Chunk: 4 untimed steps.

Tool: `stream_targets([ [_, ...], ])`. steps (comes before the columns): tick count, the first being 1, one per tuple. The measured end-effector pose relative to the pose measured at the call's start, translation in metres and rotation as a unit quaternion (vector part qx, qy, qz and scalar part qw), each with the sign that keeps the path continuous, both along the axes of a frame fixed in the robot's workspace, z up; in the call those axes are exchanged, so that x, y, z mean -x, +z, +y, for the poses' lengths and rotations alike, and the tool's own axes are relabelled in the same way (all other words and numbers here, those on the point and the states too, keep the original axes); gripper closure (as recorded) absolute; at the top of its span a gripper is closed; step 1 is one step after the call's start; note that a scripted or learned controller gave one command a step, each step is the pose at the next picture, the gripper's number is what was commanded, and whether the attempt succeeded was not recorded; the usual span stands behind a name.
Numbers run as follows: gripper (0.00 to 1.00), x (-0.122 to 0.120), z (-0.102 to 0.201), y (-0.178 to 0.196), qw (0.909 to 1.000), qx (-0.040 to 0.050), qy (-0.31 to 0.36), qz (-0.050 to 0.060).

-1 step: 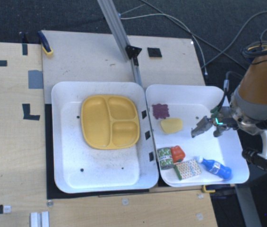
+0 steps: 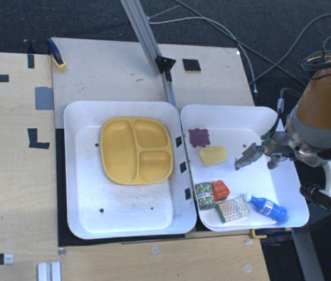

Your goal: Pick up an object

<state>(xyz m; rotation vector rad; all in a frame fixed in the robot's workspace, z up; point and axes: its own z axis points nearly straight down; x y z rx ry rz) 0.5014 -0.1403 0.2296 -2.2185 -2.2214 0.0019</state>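
The right bin (image 2: pixel 235 115) holds a purple block (image 2: pixel 199 137), a pale yellow soap-like piece (image 2: pixel 212 155), a green can (image 2: pixel 204 195) with a red piece (image 2: pixel 220 189) beside it, a patterned packet (image 2: pixel 232 209) and a blue bottle (image 2: pixel 268 208). My gripper (image 2: pixel 260 158) hangs over the right half of this bin, to the right of the yellow piece and above the blue bottle. Its two fingers are spread apart with nothing between them.
The left bin (image 2: pixel 86 157) carries a yellow divided tray (image 2: pixel 136 150). A metal pole (image 2: pixel 142 25) slants down to the bins' shared wall. Cables (image 2: pixel 224 28) run behind the right bin. A blue and yellow tool (image 2: pixel 55 52) lies at the bench's back left.
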Motion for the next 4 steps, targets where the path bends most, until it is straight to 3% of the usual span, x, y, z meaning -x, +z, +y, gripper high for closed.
stream_targets([
  [2,0.00,0.000,0.007,-0.124,1.0000,-0.0004,0.000,0.002],
  [3,0.00,-0.001,0.006,-0.144,1.0000,0.0010,-0.001,-0.001],
  [4,1.00,-0.002,0.007,-0.131,1.0000,0.0012,0.000,-0.004],
])
